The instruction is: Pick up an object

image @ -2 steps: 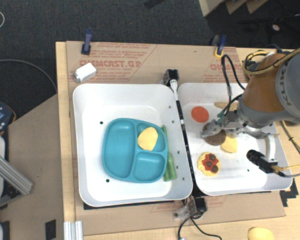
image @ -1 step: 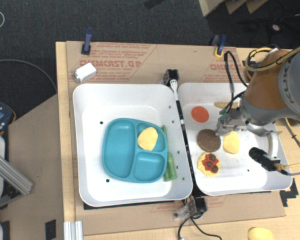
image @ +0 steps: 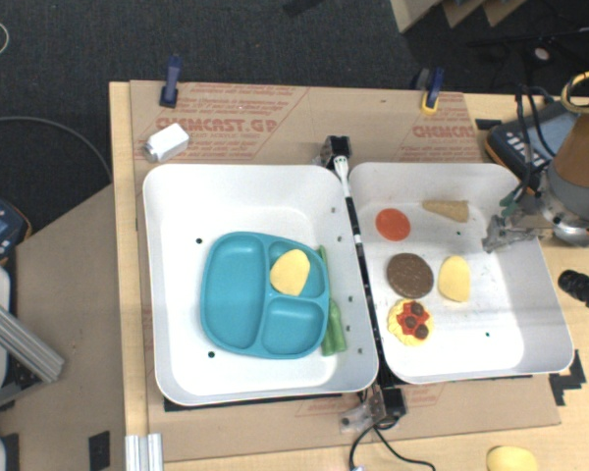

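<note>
I'm on approach: claw (image: 499,234) hangs right of the lemon (image: 455,279), holding nothing, gap unclear. Next, I'd descend leftward.

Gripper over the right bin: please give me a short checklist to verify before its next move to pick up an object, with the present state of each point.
1. Gripper is above the right bin: ok.
2. Nothing is between its fingers: ok.
3. Fingers open enough: cannot tell.
4. Items within the bin, such as the cone and yellow piece, lie apart: ok.
5. Gripper is centred over one item: not ok.
</note>
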### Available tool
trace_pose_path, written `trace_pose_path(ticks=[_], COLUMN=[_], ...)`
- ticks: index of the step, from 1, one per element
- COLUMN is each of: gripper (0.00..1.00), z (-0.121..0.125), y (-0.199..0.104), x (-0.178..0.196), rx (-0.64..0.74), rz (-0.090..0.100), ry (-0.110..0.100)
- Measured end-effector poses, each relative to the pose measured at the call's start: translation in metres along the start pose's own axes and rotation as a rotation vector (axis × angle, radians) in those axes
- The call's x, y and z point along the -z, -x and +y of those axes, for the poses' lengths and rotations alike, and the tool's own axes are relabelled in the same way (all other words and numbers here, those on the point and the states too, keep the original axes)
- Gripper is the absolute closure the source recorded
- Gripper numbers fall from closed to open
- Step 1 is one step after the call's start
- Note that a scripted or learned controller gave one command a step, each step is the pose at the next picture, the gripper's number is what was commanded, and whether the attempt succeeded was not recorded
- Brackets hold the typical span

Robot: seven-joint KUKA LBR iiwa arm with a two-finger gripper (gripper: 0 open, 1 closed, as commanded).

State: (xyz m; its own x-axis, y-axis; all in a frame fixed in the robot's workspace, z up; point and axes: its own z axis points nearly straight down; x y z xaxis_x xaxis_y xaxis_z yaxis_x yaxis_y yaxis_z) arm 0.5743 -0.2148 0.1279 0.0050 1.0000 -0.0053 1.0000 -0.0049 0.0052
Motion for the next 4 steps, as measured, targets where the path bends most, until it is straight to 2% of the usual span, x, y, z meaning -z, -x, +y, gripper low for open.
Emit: trace_pose_path(ticks=[1, 3, 4], gripper=[1.00, 1.00, 1.00], z=[0.056, 0.055, 0.096], y=[0.008, 0.008, 0.007], x=[-0.044, -0.022, 0.202], rx=[0.008, 0.009, 0.008], rz=[0.002, -0.001, -0.002], ry=[0.002, 0.004, 0.013])
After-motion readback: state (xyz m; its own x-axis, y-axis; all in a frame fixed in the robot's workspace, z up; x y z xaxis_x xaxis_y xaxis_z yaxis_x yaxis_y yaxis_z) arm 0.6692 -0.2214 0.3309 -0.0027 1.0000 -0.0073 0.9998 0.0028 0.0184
